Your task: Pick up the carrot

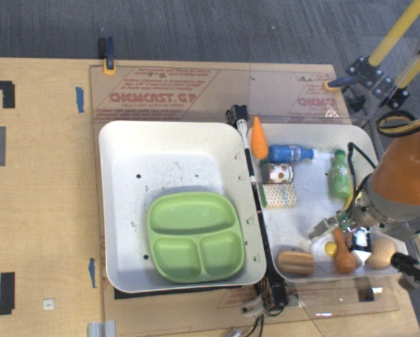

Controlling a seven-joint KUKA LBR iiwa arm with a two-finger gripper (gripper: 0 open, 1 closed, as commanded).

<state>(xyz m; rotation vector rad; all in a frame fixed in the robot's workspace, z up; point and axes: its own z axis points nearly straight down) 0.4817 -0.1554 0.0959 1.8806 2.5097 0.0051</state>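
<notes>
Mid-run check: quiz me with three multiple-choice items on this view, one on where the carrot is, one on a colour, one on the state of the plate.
1. Where does the carrot lie?
A. In the left bin
B. At the far left corner of the right bin
C. On the plate

2. What colour is the divided plate?
A. Green
B. Blue
C. Red

3. What state is the plate in?
A. Upside down
B. On edge
C. Lying flat, compartments up, in the left bin

Answers: 1 B, the carrot rests by the divider at the right bin's far end. 2 A, the plate is light green. 3 C, its three compartments face the camera.
</notes>
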